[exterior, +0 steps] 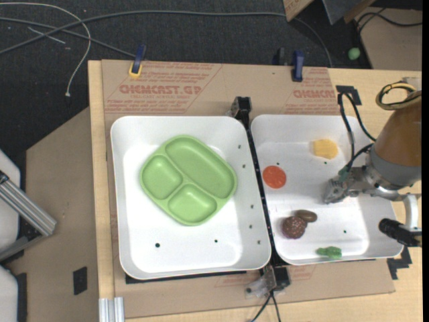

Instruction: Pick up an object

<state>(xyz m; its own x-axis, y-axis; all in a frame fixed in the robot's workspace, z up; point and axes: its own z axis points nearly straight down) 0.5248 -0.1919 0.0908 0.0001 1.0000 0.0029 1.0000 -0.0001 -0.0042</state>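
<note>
Hovering low in the right bin (295, 129): gripper (333, 192), finger state impossible to tell. Candidates: yellow piece (326, 148), orange disc (274, 176), brown lump (295, 225), green scrap (329, 251). Recommendation: centre squarely over one object, perhaps the nearby yellow piece, before closing

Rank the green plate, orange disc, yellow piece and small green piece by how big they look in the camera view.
1. green plate, by far the largest.
2. orange disc and yellow piece: these look about alike, so no order between them.
3. small green piece, smallest.
</note>
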